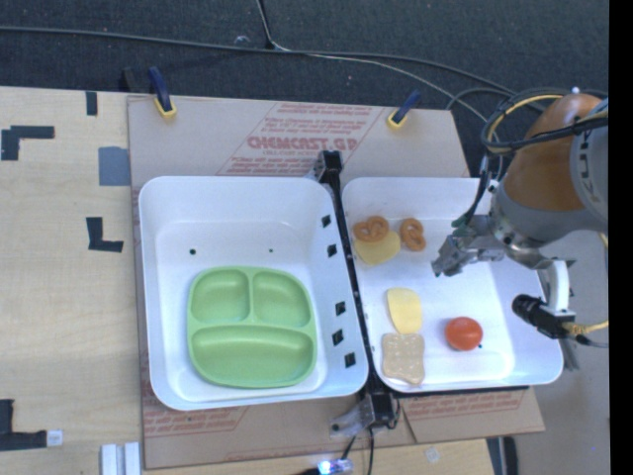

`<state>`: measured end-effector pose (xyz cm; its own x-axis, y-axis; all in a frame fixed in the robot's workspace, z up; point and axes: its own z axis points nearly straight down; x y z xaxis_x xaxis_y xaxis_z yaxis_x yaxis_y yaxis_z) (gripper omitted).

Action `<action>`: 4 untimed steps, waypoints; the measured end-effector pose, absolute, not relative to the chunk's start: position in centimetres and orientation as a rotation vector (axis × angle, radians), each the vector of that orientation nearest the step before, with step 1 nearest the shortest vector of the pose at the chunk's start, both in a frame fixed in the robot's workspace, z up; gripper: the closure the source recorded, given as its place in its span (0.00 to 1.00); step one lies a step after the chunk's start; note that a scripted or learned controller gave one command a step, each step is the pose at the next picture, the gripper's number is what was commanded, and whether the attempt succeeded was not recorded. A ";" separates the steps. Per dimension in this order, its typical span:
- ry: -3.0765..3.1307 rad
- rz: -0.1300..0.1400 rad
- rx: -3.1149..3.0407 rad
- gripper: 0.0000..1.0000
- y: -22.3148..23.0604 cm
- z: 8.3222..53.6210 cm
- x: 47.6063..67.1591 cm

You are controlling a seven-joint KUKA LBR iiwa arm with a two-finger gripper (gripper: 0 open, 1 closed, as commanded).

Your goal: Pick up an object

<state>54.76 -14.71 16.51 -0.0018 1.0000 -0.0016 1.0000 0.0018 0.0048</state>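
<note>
The right bin (495, 201) holds two brown pretzels (372, 230) (412, 234), a pale yellow round piece (377, 249), a yellow cheese slice (404, 310), a slice of bread (403, 357) and a red tomato (463, 333). My gripper (450, 261) hangs low over the bin's middle, just right of the second pretzel and above the tomato. Nothing shows between its fingers.
The left bin (163, 201) holds a green divided tray (251, 327). A black divider (339, 265) runs between the bins. Cables cross the dark floor behind, and clamps (161, 97) (402, 114) hold the cardboard's far edge. The arm (549, 181) fills the right side.
</note>
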 end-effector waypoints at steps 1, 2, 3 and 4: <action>2.221 0.003 2.218 1.00 -14.5 21.3 54.0; 2.222 0.001 2.219 1.00 -14.5 23.4 54.0; 2.229 -0.002 2.218 1.00 -9.1 22.2 53.0; 2.230 -0.002 2.217 1.00 -3.7 21.2 51.8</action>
<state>51.83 -3.67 21.16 -0.0057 1.0000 0.0012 1.0000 0.0057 -0.0033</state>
